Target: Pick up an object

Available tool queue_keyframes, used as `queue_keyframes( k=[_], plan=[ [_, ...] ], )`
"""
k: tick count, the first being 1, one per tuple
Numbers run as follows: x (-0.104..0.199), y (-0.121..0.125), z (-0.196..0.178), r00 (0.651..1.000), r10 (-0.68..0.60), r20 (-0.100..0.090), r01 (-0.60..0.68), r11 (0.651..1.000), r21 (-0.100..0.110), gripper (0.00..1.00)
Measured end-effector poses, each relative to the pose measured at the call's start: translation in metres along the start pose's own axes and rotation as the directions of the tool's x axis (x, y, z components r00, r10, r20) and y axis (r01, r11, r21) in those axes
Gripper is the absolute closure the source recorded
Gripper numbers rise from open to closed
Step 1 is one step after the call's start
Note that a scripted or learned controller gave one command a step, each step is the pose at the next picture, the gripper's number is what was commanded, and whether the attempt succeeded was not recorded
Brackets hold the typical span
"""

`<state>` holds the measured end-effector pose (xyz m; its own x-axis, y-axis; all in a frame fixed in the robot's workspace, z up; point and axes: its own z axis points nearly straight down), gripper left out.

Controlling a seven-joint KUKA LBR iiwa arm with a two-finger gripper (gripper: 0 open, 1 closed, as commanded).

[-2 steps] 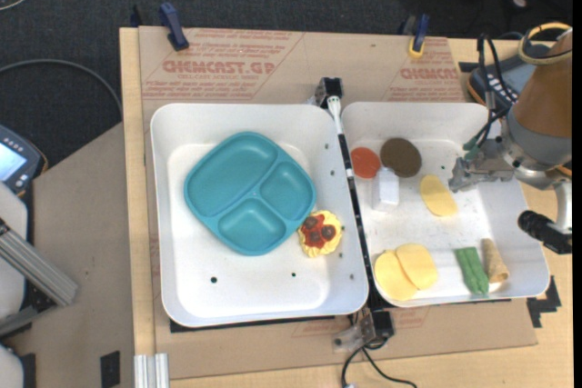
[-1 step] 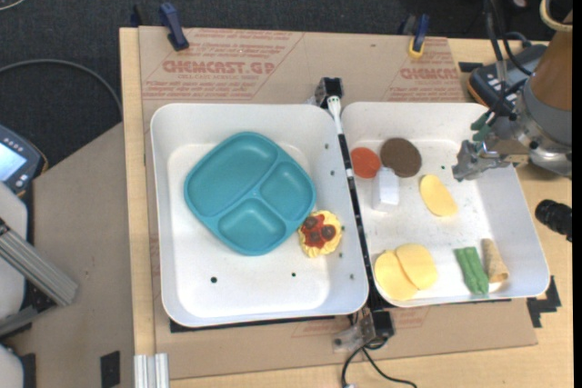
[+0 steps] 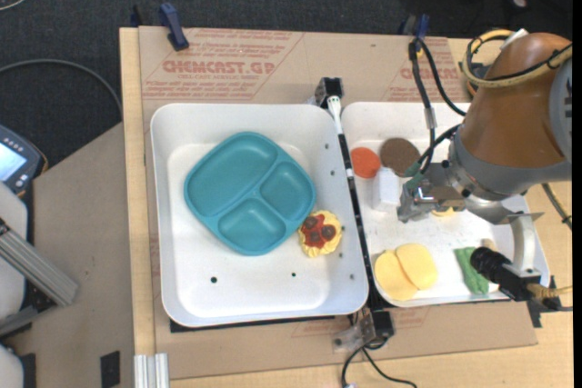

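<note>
Desk (image 3: 227, 59): brown board with red printing, carrying two white bins side by side; clamps at its upper edge
Left bin (image 3: 173, 150): centre-left of the frame; holds the plate and the tart
Right bin (image 3: 382, 111): centre-right; holds the small things and the tool
Arm (image 3: 518, 123): grey with an orange band, reaching in from the right edge; it covers the right bin's upper right part
Tool (image 3: 416, 203): low over the middle of the right bin, below the disc and right of the ball; whether it is apart or together cannot be told from this angle; nothing is seen clamped in it
Ball (image 3: 366, 162): round, orange-red; upper left of the right bin, just beside the dividing wall; apart from the tool
Disc (image 3: 398, 154): round, flat, brown; just right of the ball, above the tool
Slices (image 3: 406, 271): two pale yellow rounds, overlapping; lower left of the right bin, below the tool and well apart from it
Green piece (image 3: 471, 270): long, leaf-green; lower right of the right bin, right of the slices
Yellow bit (image 3: 444, 213): a small yellow edge just right of the tool; mostly hidden under the arm, shape unclear
Plate (image 3: 245, 191): teal, rounded square, three compartments; middle of the left bin, turned at a slant
Tart (image 3: 320, 233): small, yellow and frilled, with red and dark dots on top; touching the plate's lower right corner
</note>
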<state>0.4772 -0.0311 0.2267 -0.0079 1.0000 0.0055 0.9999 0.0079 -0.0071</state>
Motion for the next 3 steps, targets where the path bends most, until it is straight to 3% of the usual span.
queue_keyframes(
  k=[1, 2, 3],
  plan=[
    [0.095, 0.003, -0.011, 1.0, -0.003, 0.002, 0.003, 1.0, -0.008, 1.0],
    [0.183, 0.021, -0.065, 1.0, -0.004, 0.001, 0.004, 1.0, -0.015, 1.0],
    [0.154, 0.003, -0.172, 1.0, 0.008, 0.002, -0.008, 1.0, -0.021, 1.0]
  ],
)
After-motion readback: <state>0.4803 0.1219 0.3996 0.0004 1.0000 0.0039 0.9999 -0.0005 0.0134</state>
